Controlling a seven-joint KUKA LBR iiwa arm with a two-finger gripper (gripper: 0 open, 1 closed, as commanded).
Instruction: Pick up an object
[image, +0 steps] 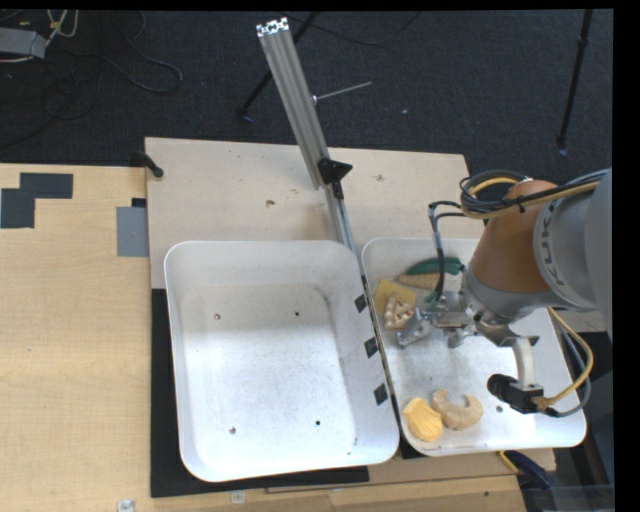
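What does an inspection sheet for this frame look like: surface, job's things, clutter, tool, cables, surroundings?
Surface: wooden bench with two white bins, the left bin and the right bin, side by side.
Job's things: in the right bin, a yellow object touching a beige object, a tan object near the divider, a green object behind.
Clutter: nothing seen.
Tool: tool low over the right bin beside the tan object; grasp not discernible.
Cables: black and yellow cables looped on the arm.
Surroundings: slanted aluminium post, dark floor.
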